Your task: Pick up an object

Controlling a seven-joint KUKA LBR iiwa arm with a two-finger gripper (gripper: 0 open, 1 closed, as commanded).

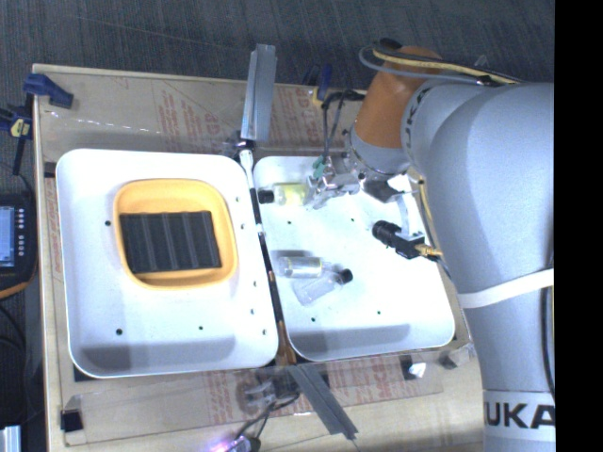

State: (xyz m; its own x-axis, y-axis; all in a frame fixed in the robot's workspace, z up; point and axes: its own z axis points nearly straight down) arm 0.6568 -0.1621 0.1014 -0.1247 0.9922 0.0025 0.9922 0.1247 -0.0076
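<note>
My gripper [325,188] hangs over the far end of one bin [424,323]. A small bottle [283,194] lies just to its left, and a vial [306,266] lies in front of it, towards the near rim. Well to the left, the other bin [94,299] holds a tray [174,191].

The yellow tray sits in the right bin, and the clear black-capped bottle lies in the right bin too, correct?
Not quite: the camera view shows the yellow tray in the left bin. The clear black-capped bottle does lie in the right bin.
</note>
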